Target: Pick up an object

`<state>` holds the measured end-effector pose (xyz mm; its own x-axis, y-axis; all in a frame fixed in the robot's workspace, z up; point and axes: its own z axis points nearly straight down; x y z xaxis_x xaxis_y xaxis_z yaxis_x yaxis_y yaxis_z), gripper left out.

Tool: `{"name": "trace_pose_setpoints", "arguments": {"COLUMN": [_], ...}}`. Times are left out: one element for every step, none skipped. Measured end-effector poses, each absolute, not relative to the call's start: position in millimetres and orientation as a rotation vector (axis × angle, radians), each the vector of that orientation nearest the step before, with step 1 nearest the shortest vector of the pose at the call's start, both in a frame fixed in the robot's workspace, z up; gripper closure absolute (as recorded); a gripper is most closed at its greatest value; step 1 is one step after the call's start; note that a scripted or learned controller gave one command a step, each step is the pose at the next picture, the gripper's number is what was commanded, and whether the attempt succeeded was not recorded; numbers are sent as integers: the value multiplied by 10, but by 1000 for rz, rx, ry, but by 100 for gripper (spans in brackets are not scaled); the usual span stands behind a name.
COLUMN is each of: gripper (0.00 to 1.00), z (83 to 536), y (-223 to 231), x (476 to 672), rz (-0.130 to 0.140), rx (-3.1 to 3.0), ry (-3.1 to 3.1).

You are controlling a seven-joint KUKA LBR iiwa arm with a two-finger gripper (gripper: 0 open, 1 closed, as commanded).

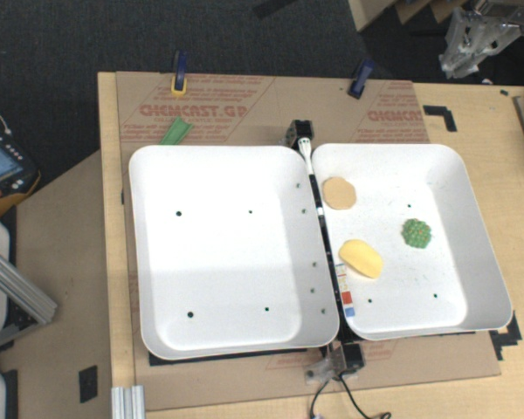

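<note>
While my tool (pixel 473 37) sits parked beyond the worktop, grip state unreadable, I'm at step 1: descend toward the yellow piece (pixel 361 258) in the right bin (pixel 472 260).

Robotics lab, clamped cardboard-covered bench (pixel 244 99), two white bins (pixel 157 234), cabling (pixel 349 400), dark carpet (pixel 87 24)

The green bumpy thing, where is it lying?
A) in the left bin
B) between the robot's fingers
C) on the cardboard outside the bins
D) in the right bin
D: the green bumpy thing lies on the floor of the right bin, apart from the tan disc and the yellow lump.
</note>
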<state>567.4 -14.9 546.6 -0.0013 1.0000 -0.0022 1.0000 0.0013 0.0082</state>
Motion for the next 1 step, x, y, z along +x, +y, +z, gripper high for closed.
{"name": "trace_pose_setpoints", "arguments": {"gripper": [100], "z": [5342], "y": [444], "x": [5795], "rz": [0], "rx": [2216], "ry": [2230]}}
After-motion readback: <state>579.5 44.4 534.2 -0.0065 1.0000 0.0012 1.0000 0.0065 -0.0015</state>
